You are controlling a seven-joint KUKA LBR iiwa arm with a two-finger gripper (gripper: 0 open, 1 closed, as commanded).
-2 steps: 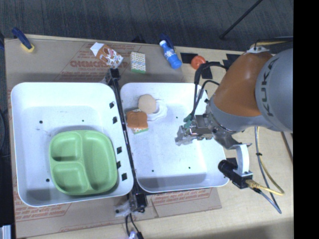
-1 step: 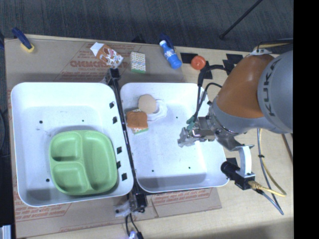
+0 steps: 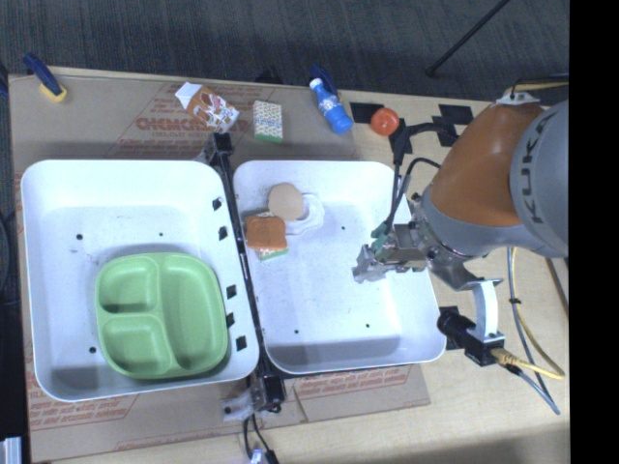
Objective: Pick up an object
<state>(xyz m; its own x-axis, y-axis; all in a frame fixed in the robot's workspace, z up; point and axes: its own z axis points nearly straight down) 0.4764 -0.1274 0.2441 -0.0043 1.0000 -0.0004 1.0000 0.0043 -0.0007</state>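
Note:
In the right bin, an orange-brown sandwich-like toy lies near the left wall. A round tan cookie-like piece rests just behind it, beside a small white object. My gripper hangs over the right part of this bin, well to the right of those pieces. Nothing shows between its fingers.
The left bin holds a green divided plate. Behind the bins on the cardboard lie a snack packet, a small green box, a blue bottle and an orange ball. A blue clamp sits far left.

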